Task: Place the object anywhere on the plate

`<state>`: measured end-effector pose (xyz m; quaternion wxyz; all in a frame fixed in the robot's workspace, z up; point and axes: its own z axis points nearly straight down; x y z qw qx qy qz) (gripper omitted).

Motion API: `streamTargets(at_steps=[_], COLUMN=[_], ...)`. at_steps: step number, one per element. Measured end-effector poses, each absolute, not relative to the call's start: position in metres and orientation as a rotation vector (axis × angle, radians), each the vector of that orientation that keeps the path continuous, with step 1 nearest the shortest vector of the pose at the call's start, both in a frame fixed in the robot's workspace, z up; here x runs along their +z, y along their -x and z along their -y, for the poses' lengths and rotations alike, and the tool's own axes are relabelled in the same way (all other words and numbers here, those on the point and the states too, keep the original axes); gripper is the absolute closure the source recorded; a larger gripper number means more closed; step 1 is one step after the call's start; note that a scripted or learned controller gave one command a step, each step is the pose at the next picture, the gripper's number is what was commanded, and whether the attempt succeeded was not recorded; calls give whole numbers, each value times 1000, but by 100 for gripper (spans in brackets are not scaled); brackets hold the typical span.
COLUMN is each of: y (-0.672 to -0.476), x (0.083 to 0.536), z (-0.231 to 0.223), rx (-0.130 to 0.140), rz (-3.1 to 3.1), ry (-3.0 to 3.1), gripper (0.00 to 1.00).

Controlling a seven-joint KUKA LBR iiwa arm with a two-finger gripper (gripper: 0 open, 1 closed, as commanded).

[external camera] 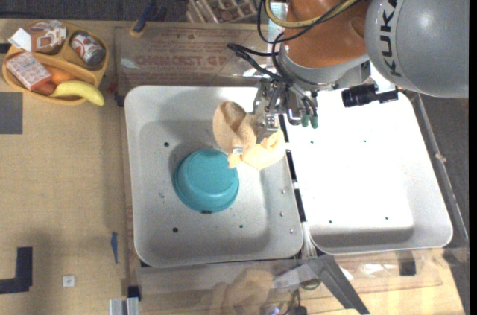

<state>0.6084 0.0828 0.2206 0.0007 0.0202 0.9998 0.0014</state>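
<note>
Camera view, arm: the grey KUKA arm reaches in from the right, its orange band above the wrist, the wrist hanging over the upper right part of the left bin.
Camera view, gripper: the gripper points down at the tan object; its fingertips sit at the object's upper edge.
Fingers: I cannot tell whether they are spread, pressed together or pinching anything; cables and the wrist body blur that spot.
Object: a pale tan, crumpled-looking thing, perhaps a toy or a soft lump, lies in the left bin near its right wall, just under the gripper.
Plate: the teal round dish sits in the middle of the left bin; the tan object's lower edge touches or slightly overlaps its upper right rim.
Right bin: the right bin lies beside the left one, well apart from the plate.
Bench extras: a yellow tray of toy food with a banana stands at the far left, off the bins.
Stage, judged: the object looks mostly off the plate, so the placing seems unfinished.
Risk one: a weak or off-centre pinch on an uneven, lumpy shape may let it slip on lifting.
Risk two: the object touches the plate, so a descent or drag may shove the plate aside.
Risk three: the bin wall is near; a sideways move could catch the fingers on it.
</note>
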Motion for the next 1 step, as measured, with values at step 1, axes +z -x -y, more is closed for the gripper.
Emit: streamTargets(at_steps=[1], y=[-609], x=[221], z=[-83], rx=[4], rz=[-3139], ry=[-64], gripper=[0])
